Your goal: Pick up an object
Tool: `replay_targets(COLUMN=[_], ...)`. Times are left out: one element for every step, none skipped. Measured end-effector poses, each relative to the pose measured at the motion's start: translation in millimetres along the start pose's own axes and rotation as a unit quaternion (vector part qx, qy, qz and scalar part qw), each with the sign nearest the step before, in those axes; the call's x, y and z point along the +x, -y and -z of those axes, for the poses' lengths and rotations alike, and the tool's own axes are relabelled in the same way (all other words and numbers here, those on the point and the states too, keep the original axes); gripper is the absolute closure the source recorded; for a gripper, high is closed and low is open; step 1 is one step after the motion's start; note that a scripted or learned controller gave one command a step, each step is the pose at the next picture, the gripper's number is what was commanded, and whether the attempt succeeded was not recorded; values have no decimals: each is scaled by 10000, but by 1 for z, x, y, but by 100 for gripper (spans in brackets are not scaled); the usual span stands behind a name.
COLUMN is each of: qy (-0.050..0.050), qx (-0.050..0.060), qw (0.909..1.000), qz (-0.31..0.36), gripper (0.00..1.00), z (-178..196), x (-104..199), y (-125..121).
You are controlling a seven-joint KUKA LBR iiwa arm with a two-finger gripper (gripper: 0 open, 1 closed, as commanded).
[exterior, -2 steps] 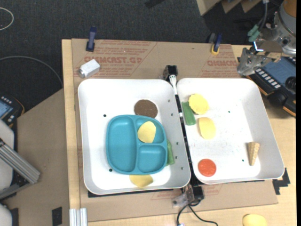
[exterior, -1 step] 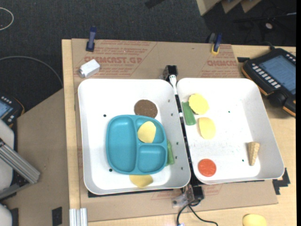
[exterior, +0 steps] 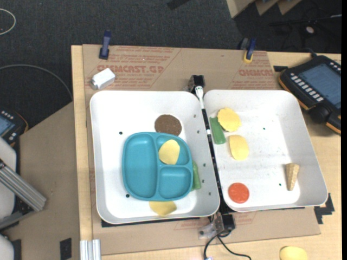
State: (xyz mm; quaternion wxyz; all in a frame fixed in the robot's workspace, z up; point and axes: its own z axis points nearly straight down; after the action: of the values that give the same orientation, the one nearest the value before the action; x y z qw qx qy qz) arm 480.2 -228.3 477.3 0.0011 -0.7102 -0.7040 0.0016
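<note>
Camera view: round red-orange disc (exterior: pixel 238 192).

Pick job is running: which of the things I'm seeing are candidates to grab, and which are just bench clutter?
Candidates, in the bins:
- left bin: brown disc, yellow piece on the blue divided tray, yellow piece at the front wall
- right bin: two yellow pieces, green strip, red disc, cone

Clutter:
- white block
- handheld pendant
- two clamps

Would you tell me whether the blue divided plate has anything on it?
Yes. The blue divided plate in the left bin carries one yellow piece in its upper right compartment.
</note>
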Motion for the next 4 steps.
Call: replay_targets(qy=[-26,32,29,-26], qx=[36,-79,-82,42], qw=[10000,10000,9999,10000], qz=[46,36,51,38], gripper=[100,100,100,100], z=[-109,-15,63,-72], x=[29,2,4,5], y=[2,1,1,1])
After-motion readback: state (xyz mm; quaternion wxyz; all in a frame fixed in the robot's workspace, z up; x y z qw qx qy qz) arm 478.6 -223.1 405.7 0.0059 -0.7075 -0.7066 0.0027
